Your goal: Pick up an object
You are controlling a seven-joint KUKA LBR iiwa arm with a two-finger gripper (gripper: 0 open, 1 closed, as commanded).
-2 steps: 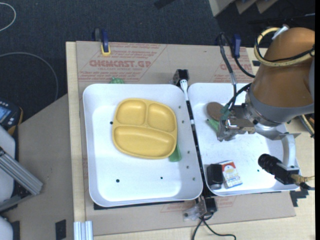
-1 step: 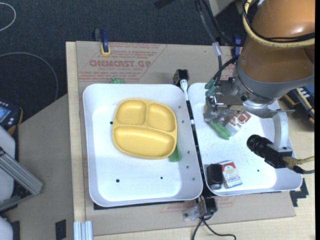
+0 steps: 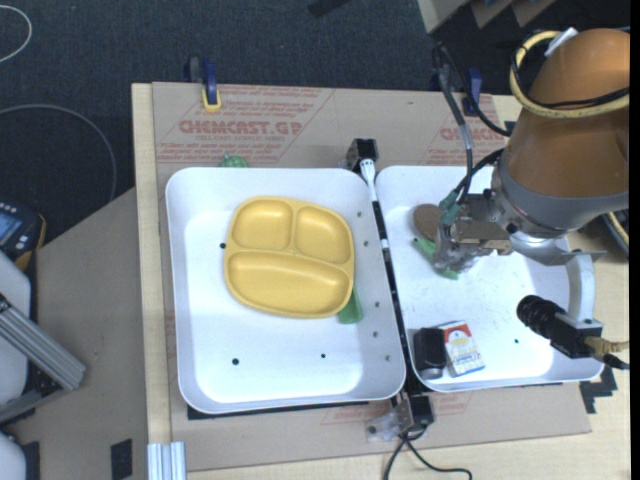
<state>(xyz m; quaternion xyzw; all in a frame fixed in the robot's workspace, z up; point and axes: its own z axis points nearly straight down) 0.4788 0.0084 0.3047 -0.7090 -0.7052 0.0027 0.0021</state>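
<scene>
The hand is low in the right bin, over a brown object with something green, but I cannot tell if it pinches anything.

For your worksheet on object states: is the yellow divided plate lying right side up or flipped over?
Right side up: the yellow divided plate shows its three hollow compartments facing upward in the left bin.

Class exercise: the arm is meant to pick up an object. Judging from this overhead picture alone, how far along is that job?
Done: the arm has reached into the right bin, and its hand is low over a brown and green item near the back. In hand: nothing can be seen held; the hand's body hides its tips. Left: grasp and lift. The small carton and the yellow divided tray in the left bin lie untouched.
</scene>
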